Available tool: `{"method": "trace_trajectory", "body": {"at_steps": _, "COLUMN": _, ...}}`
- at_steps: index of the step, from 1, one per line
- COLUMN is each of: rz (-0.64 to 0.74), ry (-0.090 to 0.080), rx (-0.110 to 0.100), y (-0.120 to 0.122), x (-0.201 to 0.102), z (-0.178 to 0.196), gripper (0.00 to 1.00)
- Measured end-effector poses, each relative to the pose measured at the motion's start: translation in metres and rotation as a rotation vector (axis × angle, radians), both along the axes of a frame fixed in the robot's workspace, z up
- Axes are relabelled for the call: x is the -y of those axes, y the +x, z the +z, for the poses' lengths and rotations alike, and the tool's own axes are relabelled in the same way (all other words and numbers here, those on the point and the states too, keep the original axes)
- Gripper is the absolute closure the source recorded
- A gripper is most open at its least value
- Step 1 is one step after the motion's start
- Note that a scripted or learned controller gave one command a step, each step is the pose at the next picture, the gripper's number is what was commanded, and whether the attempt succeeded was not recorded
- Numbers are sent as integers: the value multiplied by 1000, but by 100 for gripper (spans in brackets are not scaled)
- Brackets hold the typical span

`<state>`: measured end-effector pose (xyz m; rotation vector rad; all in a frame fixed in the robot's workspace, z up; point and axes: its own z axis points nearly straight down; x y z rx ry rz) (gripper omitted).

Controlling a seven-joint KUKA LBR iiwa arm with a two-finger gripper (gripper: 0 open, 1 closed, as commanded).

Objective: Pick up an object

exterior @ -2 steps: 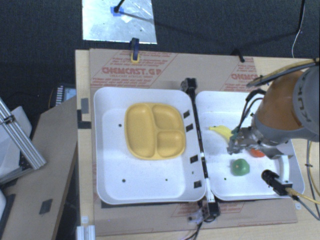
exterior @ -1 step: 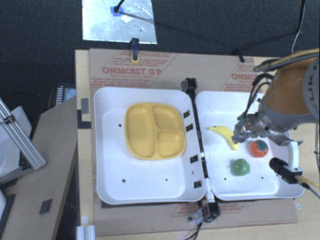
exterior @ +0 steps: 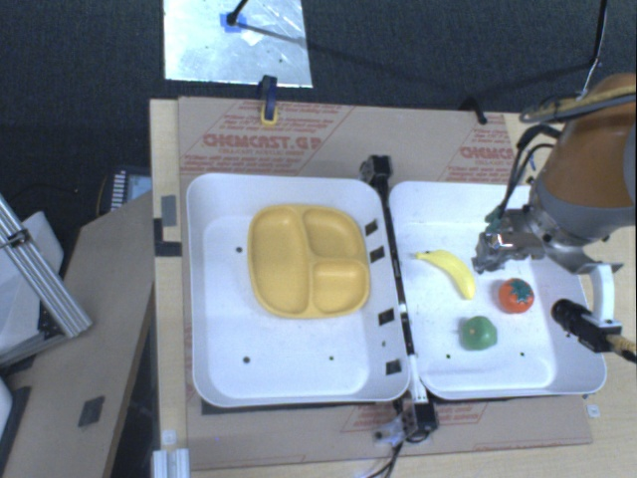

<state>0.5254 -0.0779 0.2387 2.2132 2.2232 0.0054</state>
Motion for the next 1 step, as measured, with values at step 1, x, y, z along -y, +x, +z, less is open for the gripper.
{"method": "trace_trajectory", "body": {"at_steps": 1, "rz": 6, "ry": 3, "rx": -3, "y": 15, "x": -56, "z": 2, "gripper": 100}}
